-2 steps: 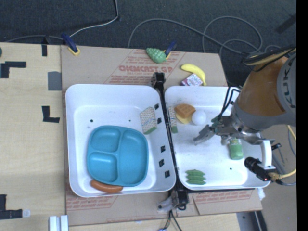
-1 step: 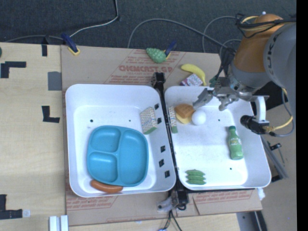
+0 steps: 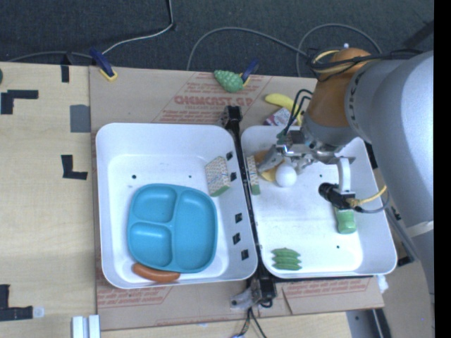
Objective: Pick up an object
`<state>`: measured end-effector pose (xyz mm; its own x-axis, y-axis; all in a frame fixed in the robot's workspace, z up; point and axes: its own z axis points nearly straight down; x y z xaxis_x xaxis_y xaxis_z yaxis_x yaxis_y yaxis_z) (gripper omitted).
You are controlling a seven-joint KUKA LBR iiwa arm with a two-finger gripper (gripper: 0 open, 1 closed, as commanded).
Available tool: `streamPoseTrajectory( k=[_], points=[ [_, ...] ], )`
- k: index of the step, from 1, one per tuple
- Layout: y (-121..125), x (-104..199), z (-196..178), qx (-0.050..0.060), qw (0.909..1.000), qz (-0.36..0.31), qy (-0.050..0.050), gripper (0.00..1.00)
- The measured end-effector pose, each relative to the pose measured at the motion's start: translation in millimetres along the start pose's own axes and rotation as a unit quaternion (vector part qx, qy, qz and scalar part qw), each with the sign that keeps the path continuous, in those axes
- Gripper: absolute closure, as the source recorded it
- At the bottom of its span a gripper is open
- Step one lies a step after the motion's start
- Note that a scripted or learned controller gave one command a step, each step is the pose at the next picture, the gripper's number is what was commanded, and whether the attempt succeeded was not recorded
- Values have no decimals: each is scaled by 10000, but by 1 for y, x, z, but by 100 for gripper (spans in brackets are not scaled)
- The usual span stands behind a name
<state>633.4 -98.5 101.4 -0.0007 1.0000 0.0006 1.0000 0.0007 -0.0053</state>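
1. the gripper (image 3: 290, 162) hangs just over the ball (image 3: 285, 177), touching it or nearly so. i cannot tell whether it is apart or closed, and nothing shows clamped in it.
2. the ball is white and round and lies in the right bin (image 3: 310, 213), toward its back. it looks the likeliest pick. i judge it light, hard and smooth, so apt to roll or squirt out of a skewed pinch. take it across its widest middle, squarely from above.
3. also in the right bin: a brown thing (image 3: 268, 160) just beside the ball on the view's left, a green block (image 3: 345, 222) well to the ball's right and forward, and a green pod (image 3: 285, 258) well in front of the ball.
4. the left bin (image 3: 120, 153), left of the ball, holds a small box (image 3: 218, 175) nearest the ball, a blue plate (image 3: 173, 227) farther off, and an orange sausage (image 3: 156, 273) farthest, at the plate's front rim.
5. a banana (image 3: 280, 100) lies behind the ball, outside the bins.
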Motion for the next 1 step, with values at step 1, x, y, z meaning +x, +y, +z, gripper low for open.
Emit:
streamPoseTrajectory(
  k=[1],
  points=[
    [12, 0, 15, -42, 10000, 7, -35, 0]
  ],
)
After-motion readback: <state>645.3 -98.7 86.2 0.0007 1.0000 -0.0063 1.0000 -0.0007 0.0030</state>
